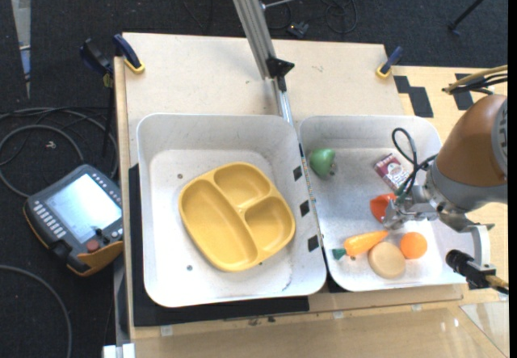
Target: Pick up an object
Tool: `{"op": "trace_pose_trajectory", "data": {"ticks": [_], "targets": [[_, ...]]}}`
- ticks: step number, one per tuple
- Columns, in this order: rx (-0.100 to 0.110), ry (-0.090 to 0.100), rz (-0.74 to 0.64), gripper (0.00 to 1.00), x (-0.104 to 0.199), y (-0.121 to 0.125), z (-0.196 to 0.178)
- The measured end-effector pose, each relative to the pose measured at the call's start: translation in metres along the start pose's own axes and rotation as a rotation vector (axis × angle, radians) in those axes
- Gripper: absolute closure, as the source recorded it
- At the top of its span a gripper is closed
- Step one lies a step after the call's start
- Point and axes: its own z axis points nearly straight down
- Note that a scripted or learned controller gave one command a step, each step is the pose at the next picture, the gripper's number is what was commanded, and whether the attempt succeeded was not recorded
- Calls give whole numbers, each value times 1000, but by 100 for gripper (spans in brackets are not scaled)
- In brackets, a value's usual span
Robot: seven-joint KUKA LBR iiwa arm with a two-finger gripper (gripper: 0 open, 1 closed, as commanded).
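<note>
The right bin (355, 134) holds several small items. A green fruit (323, 161) lies near its left wall and a red and white packet (391, 170) sits further right. Along the front lie an orange carrot (365, 243), a beige round piece (388, 261) and an orange ball (413, 245). A red-orange piece (380, 205) sits mid-bin, partly hidden by my gripper (397, 214). The gripper is low in the bin, right beside this piece and just above the orange ball. The grey wrist and cables cover the gripper's tip.
The left bin (161, 146) holds a yellow divided plate (236, 215). A slanted metal pole (250, 13) rises from between the bins at the back. A teach pendant (77, 219) lies on the floor to the left. The arm's body (477, 154) overhangs the right bin's right edge.
</note>
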Motion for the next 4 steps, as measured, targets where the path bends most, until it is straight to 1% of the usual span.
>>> {"op": "trace_pose_trajectory", "data": {"ticks": [1, 2, 3, 4], "targets": [[-1, -2, 1, 100, -9, -3, -48], [-2, -2, -4, 100, -1, -3, -94], [-3, -3, -3, 100, -12, -5, -145], [4, 2, -8, 100, 35, 12, -133]]}}
